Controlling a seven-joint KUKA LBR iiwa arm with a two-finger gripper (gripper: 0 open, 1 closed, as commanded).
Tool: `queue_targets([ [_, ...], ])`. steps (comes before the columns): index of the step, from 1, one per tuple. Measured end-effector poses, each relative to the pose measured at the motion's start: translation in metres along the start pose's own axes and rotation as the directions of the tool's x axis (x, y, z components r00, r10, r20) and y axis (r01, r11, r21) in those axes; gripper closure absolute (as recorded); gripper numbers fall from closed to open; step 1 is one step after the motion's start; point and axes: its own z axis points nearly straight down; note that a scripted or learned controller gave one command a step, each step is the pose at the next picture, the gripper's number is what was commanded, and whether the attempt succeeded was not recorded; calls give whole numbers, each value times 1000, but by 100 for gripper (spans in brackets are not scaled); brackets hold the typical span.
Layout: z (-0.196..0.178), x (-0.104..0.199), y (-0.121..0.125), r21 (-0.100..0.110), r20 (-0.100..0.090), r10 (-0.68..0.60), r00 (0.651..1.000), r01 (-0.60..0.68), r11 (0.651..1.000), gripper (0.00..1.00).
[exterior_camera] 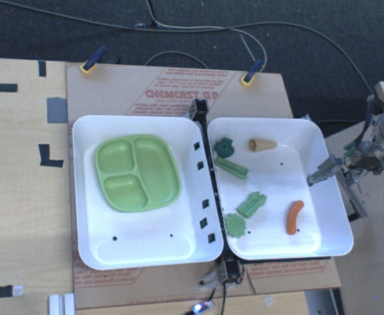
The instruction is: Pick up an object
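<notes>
Two shallow white bins (86, 176) sat side by side. Gripper (323, 171) hovered at the right rim, finger state unclear. Nearest, the small orange sausage-shaped toy (295, 216) lay apart; rim collision seemed possible.

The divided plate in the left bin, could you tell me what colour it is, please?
Light green, seen clearly in the camera view: divided plate.

Two shallow white bins are set side by side on a cardboard sheet (178, 87). In the left bin (86, 241), a green divided plate (138, 172) is laid. In the right bin (329, 241), a dark green broccoli piece (224, 147), a tan cone (262, 145), a green stick (232, 168), a green ridged piece (251, 204), a round green piece (235, 225) and an orange sausage (295, 216) are scattered apart. The gripper (318, 174) is seen at the right bin's right rim.
</notes>
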Motion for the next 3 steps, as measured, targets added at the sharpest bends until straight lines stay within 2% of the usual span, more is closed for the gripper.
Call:
queue_targets([
  [1,-6,1,2,-11,3,-4,1000,4,1000,0],
  [2,58,-2,5,-5,2,-4,1000,4,1000,0],
  [3,112,2,-5,-6,1,-4,1000,4,1000,0],
])
